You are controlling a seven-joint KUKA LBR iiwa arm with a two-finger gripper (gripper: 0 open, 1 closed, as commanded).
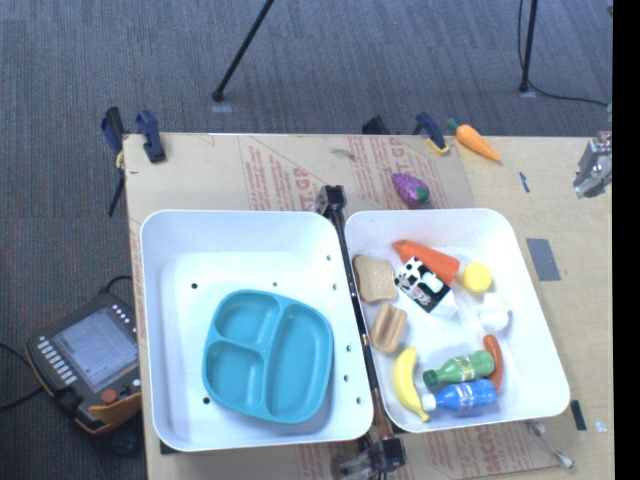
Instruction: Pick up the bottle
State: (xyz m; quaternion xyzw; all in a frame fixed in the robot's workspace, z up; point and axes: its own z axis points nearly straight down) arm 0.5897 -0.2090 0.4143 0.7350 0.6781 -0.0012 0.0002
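Two bottles lie on their sides in the front of the right bin (531, 268): a green bottle (461, 370) with a yellow label, and just in front of it a blue bottle (463, 397) with a white cap. A banana (405, 382) touches their left ends and a red sausage (493, 359) lies at their right. My gripper (594, 167) hangs at the right edge of the view, over the bench behind and to the right of that bin, well away from both bottles.
The right bin also holds a bread slice (375, 278), a bun (388, 326), a carrot (428, 258), a cow-patterned carton (422, 284), a lemon (477, 277) and a white piece (492, 316). A blue divided tray (268, 356) lies in the left bin (170, 258). Another carrot (477, 142) and a purple toy (410, 189) rest on the bench.
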